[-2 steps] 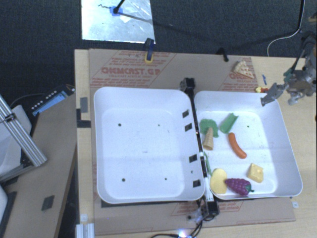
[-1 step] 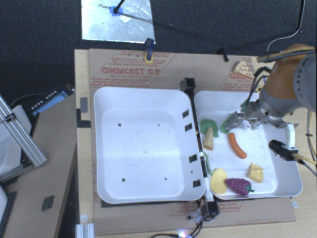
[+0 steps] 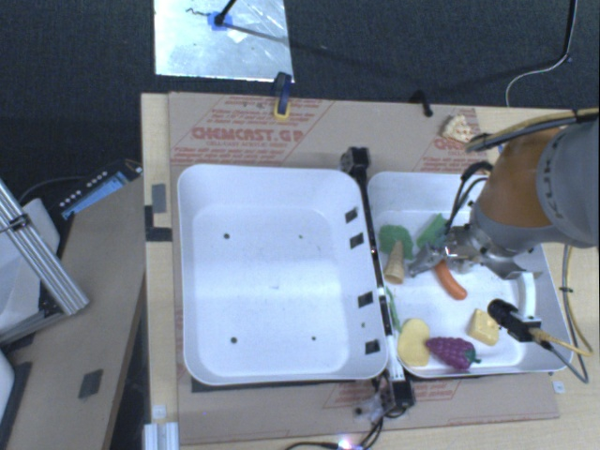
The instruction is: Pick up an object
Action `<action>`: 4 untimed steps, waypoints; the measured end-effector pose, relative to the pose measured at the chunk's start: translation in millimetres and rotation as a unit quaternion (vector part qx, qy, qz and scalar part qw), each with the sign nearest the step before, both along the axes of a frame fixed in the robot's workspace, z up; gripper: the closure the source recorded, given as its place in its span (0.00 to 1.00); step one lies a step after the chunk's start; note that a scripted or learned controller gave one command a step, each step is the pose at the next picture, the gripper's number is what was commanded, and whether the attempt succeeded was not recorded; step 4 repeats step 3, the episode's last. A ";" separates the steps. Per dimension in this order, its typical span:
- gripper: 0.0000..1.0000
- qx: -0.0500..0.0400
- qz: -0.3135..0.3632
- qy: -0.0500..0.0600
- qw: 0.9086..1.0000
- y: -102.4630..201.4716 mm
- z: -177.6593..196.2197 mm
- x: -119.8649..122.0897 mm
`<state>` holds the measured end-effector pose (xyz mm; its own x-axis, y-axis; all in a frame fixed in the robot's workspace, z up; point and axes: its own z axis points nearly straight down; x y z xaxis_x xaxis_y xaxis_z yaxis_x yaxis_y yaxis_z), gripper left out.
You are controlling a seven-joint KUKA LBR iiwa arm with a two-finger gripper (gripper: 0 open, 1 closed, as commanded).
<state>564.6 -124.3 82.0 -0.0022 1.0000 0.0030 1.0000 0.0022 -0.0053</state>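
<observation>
The arm reaches in from the right over the right-hand bin [image 3: 539, 359], and its tool [image 3: 433, 256] hangs low among the toy foods in that bin's upper-left part. Whether the tool is apart or together I cannot tell; its tip is a dark, blurred cluster, and nothing is plainly seen clamped in it.

The nearest candidate for the pick is the small orange carrot [image 3: 451, 282], lying on the bin floor just beside the tool, toward the lower right of it. Its long axis runs on a slant, from upper left to lower right. A green leafy piece [image 3: 431, 227] sits just above the tool, and a cone with a green top [image 3: 395, 251] lies to its left, near the wall between the bins.

Farther toward the near edge lie a yellow lemon-like piece [image 3: 413, 341], a purple bunch of grapes [image 3: 451, 351] touching it, and a cheese wedge [image 3: 484, 327]. The left-hand bin [image 3: 272, 270] holds no objects.

In my judgement the coming move turns on the carrot's slant: the tool would need to close across that axis
</observation>
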 end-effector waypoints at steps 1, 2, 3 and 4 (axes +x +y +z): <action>1.00 -0.002 0.000 -0.004 1.000 -2.3 13.5 3.5; 1.00 -0.001 0.005 -0.010 1.000 64.7 109.3 53.6; 1.00 0.000 0.004 -0.004 1.000 121.2 102.5 52.0; 1.00 0.000 0.004 -0.004 1.000 121.2 102.5 52.0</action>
